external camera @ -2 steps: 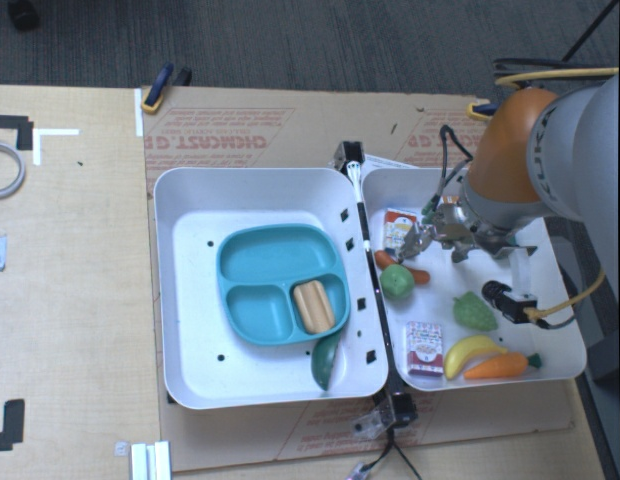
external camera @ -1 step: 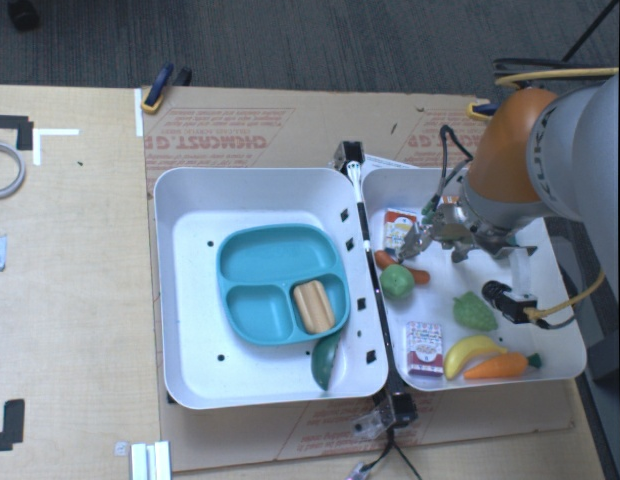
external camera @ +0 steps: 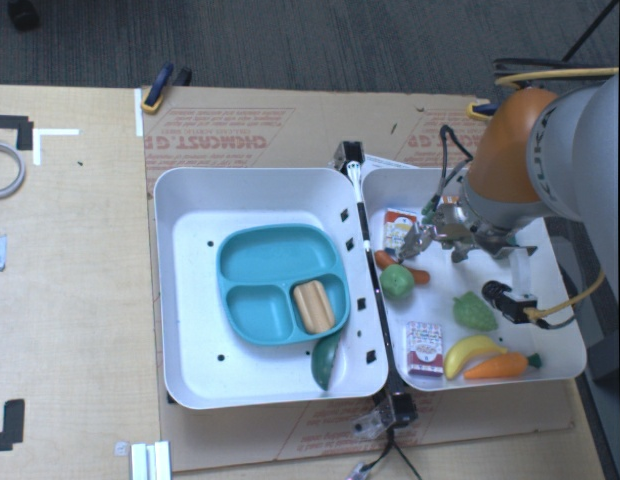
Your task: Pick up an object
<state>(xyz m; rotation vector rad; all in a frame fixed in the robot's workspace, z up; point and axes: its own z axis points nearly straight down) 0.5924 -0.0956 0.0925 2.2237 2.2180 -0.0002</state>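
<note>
- Pincer (external camera: 422,240): at the end of the grey arm (external camera: 570,148), low over the upper left part of the right bin (external camera: 565,353). Whether it is apart or together cannot be told, and nothing can be seen clamped in it.
- Small carton, red and white (external camera: 398,230): just beside the pincer at 10 o'clock, lying flat near the bin's left wall.
- Green round object (external camera: 397,282): near the pincer at 7 o'clock, with a short orange piece (external camera: 420,277) showing at its right side.
- Green leafy piece (external camera: 474,312): at 4 o'clock from the pincer, mid-bin.
- Second carton, red and white (external camera: 424,348): at 6 o'clock, near the bin's front wall.
- Banana (external camera: 470,353): at 5 o'clock, just right of the second carton.
- Carrot (external camera: 502,366): touching the banana's lower edge, along the front wall.
- Left bin (external camera: 190,368): at 9 o'clock from the pincer, holding a teal divided plate (external camera: 265,268).
- Tan bread roll (external camera: 312,305): in the plate's lower right compartment.
- Dark green object (external camera: 325,361): off the plate's lower right corner, on the bin floor.
</note>
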